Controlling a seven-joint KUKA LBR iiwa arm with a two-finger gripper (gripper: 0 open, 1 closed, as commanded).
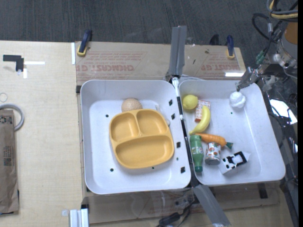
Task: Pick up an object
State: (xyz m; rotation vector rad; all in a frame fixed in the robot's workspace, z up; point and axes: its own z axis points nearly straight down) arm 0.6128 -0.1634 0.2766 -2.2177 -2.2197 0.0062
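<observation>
The arm (283,51) came in from the 3 o'clock side of the bench and ended over the right bin (253,131), with the gripper (245,81) at about 1 o'clock of that bin, close to its far rim. The gripper showed as a small dark, slanted shape, too small and blurred to tell how far its jaws stood apart, and nothing could be seen held in it. A small white round object (236,100) lay on the bin floor just beside the gripper's tip, at its 7 o'clock; whether the two touched could not be told. The other things lay grouped toward the 9 o'clock side of the same bin. A lemon (190,101) sat at 11 o'clock, with a banana (202,122) just below it, lying partly over a red-and-white packet (205,106). A carrot (213,138) lay across near the bin's middle, touching the top of a green bottle (196,154) that ran along the 8 o'clock wall. A small can (212,153) stood just beside the bottle, and a black-and-white patterned carton (234,161) rested at 6 o'clock. In the left bin (97,141) a yellow divided plate (141,138) covered the centre, and a pale round roll (131,104) sat at its 12 o'clock edge, well apart from the gripper.
</observation>
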